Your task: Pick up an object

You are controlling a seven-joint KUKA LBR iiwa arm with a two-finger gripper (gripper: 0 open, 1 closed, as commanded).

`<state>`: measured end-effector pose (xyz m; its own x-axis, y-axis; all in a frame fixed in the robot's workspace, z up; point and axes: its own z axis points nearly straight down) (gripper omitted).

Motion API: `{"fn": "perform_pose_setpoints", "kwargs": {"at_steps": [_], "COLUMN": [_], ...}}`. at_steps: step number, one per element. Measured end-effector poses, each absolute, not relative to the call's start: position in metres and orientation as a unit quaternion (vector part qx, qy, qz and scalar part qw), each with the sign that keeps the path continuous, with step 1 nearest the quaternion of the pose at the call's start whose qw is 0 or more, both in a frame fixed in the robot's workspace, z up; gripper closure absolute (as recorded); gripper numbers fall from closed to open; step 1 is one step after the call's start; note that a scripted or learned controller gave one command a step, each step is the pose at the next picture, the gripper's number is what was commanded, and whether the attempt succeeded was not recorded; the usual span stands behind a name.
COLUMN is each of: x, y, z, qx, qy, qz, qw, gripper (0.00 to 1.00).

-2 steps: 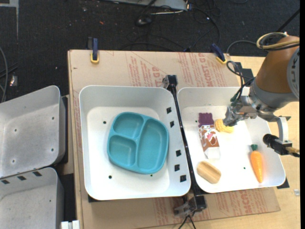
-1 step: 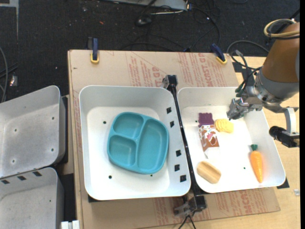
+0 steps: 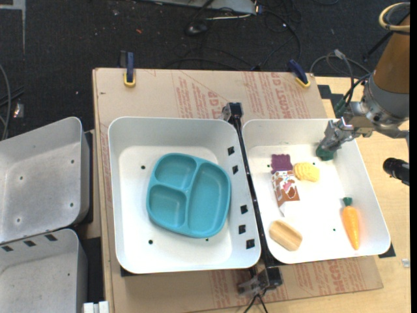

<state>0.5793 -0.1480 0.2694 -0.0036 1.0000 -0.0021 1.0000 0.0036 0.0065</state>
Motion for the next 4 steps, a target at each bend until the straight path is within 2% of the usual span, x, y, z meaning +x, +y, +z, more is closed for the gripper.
{"fn": "perform_pose_setpoints", "kwargs": {"at_steps": [1, 2, 4], "x": [0.582, 0.589, 0.59], "y": [-0.092, -0.039, 0.065], "z": [0.273, 0.257, 0.237], "qx": [0.704, 0.704, 0.705], "qy": [0.71, 0.71, 0.71], "qz": [0.001, 0.0, -0.0002], "qw": [0.0, -0.001, -0.001], "gripper": [1.0, 1.0, 1.0]}}
